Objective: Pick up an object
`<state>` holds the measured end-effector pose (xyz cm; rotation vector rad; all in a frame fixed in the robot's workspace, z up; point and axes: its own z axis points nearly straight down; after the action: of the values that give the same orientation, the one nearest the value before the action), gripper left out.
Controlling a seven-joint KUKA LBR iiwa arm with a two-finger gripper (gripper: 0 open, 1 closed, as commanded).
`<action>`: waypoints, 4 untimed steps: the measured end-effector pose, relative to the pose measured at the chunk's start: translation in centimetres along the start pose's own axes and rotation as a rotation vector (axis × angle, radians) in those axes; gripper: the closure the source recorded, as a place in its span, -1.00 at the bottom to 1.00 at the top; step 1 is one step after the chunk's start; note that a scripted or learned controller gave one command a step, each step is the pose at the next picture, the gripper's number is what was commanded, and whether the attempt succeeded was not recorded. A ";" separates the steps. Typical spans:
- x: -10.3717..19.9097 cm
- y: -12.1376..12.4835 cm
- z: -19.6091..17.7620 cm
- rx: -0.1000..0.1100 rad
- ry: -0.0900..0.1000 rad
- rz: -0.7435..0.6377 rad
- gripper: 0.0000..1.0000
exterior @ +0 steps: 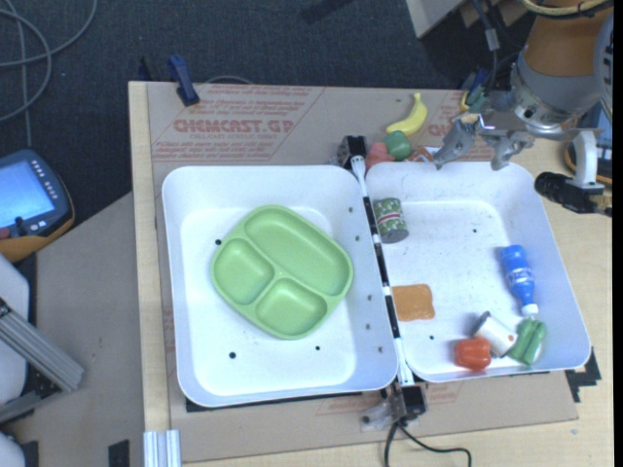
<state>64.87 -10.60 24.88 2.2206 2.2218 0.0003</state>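
Hovering above the far rim of the right bin (pixel 555 224), the gripper (pixel 479 146) has its fingers spread wide with nothing between them. Below it in that bin lie a green-labelled can (pixel 389 219) toward the divider, an orange sponge (pixel 413 302), a blue bottle (pixel 516 275), and at the near corner a white roll (pixel 495 334), a red piece (pixel 473 354) and a green piece (pixel 529 342). The left bin (pixel 195 358), well away from the gripper, holds a green divided plate (pixel 282 271).
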 end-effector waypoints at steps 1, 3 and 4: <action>-4.7 -2.9 7.4 0.008 0.001 0.004 -1.00; -11.5 -2.6 10.8 -0.008 -0.004 -0.001 -1.00; -11.2 -6.3 16.6 0.002 0.011 -0.003 -1.00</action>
<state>58.60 -21.85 8.32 2.2239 2.2315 0.0095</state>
